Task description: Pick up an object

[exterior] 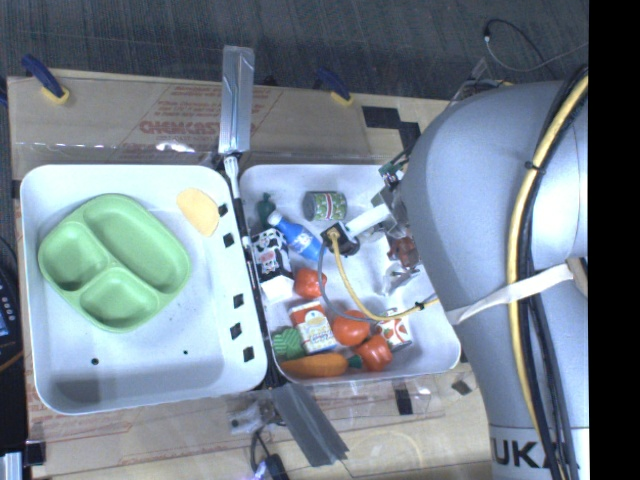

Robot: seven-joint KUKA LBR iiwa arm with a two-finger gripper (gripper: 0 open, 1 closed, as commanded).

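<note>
The arm (500, 228) leans in over the right bin (300, 176), its bulk covering that bin's right edge. The gripper (400, 253) sits low by the right wall, and whether it is spread or pinched I cannot tell; nothing is visibly caught in it. A yellow cable (350, 288) trails from it across the bin floor.

The pickable things crowd the right bin, likely because this is the source side: a small can (326, 206) near the far wall, a blue bottle (298, 238) just left of centre, a tomato (309, 283) below it, and a heap in the near corner with a carrot (315, 365) along the near wall and a little carton (396, 332) beside red pieces I can't name for sure.

The left bin (60, 388) carries a green divided plate (113, 260) and a yellow piece (198, 209) at its far right corner.

The arm hides whatever lies under it.
</note>
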